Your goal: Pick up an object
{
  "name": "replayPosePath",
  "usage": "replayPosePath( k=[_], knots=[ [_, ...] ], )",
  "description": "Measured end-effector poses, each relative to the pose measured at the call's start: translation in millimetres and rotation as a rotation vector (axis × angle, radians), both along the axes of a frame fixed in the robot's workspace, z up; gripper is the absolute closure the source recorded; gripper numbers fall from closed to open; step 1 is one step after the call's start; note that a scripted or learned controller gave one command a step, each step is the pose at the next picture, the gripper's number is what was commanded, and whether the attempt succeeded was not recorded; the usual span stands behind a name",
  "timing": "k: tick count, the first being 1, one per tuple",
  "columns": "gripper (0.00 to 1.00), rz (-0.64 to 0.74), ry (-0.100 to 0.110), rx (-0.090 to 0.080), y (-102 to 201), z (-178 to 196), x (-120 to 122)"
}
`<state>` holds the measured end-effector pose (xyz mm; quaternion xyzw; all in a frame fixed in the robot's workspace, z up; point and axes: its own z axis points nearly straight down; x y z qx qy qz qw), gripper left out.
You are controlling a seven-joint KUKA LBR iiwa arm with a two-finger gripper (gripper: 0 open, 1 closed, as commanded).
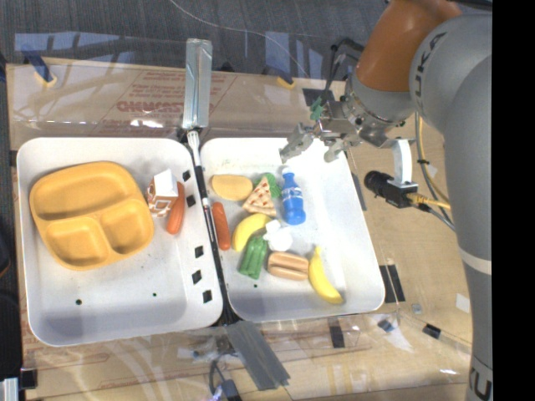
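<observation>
a: while gripper (pixel 315 143) hovers at right bin's (pixel 355 241) twelve o'clock, fingers spread, nothing held: step?
b: approach. bottle (pixel 292 199) lies at gripper's six o'clock, beside pizza (pixel 260 197). next: descend, straddle, close.

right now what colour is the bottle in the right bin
Blue with a white label, bottle, clearest in the camera view.

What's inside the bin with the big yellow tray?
The left bin holds the yellow divided tray, a small toy house and a hot dog sausage beside it. Whatever lies beneath the tray is covered.
</observation>
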<state>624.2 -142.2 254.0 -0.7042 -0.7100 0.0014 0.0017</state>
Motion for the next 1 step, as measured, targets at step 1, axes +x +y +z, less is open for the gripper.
replayPosePath(
  k=[1],
  knots=[
    [0.0, -0.236, -0.003, -0.002, 1.8, -122.0, -29.5]
  ],
)
